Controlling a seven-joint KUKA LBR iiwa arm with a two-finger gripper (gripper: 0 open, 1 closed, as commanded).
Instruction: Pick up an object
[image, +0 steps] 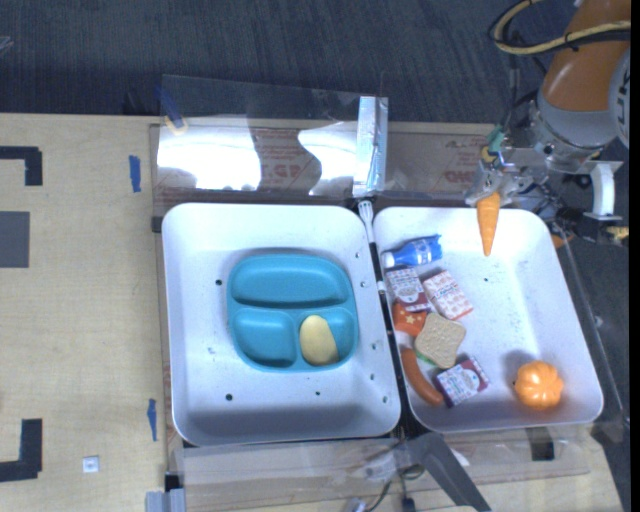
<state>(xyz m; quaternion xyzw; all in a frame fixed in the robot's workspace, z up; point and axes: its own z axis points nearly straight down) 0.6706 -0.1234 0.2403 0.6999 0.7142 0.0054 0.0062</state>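
My gripper (492, 190) hangs over the back edge of the right bin (560, 300), shut on the thick end of an orange carrot (487, 224). The carrot points straight down and its tip is clear of the bin floor. Below it in the right bin lie a blue bottle (413, 251), two red-and-white packets (447, 295), a round cracker (440, 341), a red sausage (421, 380), another red packet (462, 380) and a small orange pumpkin (539, 384).
The left bin (190, 300) bears a teal divided tray (285, 285) with a yellow potato (318, 340) in its lower right compartment. A clear plastic panel (270, 140) stands behind the bins. The arm's orange band (585, 75) is at the top right.
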